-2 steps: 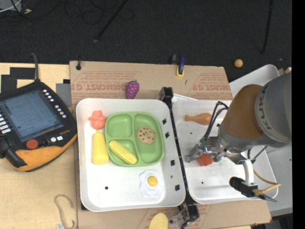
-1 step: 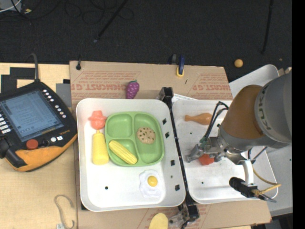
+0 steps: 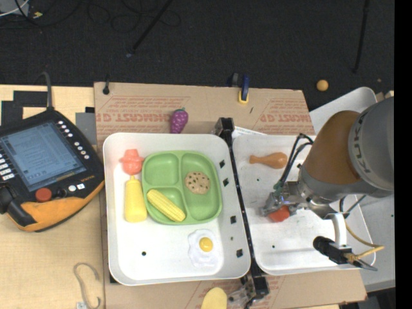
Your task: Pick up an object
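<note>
Here the tool [image 3: 275, 206] sits low over a small red round toy [image 3: 280, 215] in the right white bin [image 3: 302, 262]; whether it grips I cannot tell, so a slow, straight lift seems wisest.

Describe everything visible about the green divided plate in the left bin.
The green divided plate looks like smooth light-green plastic, rounded-square, with three compartments split by raised ridges. It lies flat in the left white bin, toward its upper middle. A cookie sits in the right compartment, a corn cob lies slantwise in the lower left one, and the upper left one is bare. A yellow bottle lies along its left edge.
</note>
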